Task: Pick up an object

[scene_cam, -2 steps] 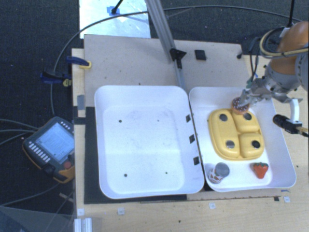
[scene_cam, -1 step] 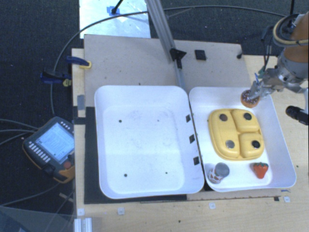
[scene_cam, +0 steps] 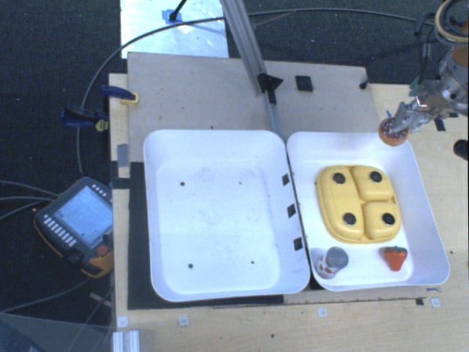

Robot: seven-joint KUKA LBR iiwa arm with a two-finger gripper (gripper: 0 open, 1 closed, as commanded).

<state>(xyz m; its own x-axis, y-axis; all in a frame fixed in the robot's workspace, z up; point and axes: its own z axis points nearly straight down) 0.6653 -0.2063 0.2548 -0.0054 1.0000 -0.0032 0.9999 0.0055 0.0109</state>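
Much of my arm is running off the right edge, so I am making out only the grey wrist hardware and a sliver of the orange band at the top corner; my gripper (scene_cam: 401, 125) is hanging at the far rim of the right bin (scene_cam: 429, 196), near its back right corner, and it is small and blurred there. A small round brownish object (scene_cam: 392, 132) is sitting right at my fingertips, over the bin's rim; I cannot tell whether it is truly pinched between my fingers or merely beside them, nor whether they are spread or pressed together. The wrist is slanting down and to the left from the right side of the view.

Inside the right bin a yellow four-part tray (scene_cam: 359, 202) is lying with a dark dot in each section; in the near part of the bin a toy strawberry (scene_cam: 395, 257) is resting to the right, and a small cup with a grey lid (scene_cam: 332, 261) is lying by the near left corner, its markings too small to read. The left bin (scene_cam: 216, 215) is lying just beside the right one, their rims touching; a teach pendant (scene_cam: 79, 224) is lying off the bench to the left.
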